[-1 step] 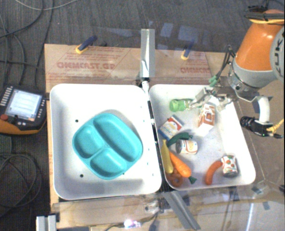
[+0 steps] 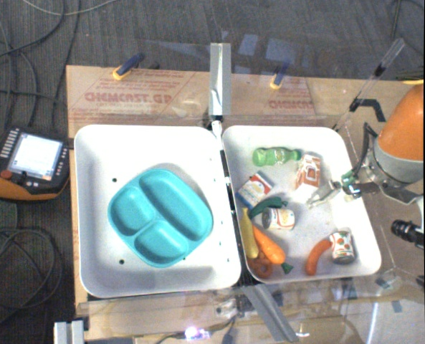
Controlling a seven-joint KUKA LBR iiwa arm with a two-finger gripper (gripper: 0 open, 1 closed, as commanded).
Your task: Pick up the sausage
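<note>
The jaws (image 2: 325, 194) hung low over the right bin (image 2: 355, 165), apparently parted with nothing between them, though the view was too coarse to be sure. The sausage (image 2: 316, 256) lay nearer the camera than the jaws, well apart from them, curved and touching a small can (image 2: 342, 246). That contact looked like the main risk: a descent could catch the can, or the rounded sausage could roll out of the grip toward the carrot (image 2: 269, 248).

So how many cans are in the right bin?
2. One can lies mid-bin beside the carrot; the other can sits near the front right corner, next to the sausage. Others may be hidden.
</note>
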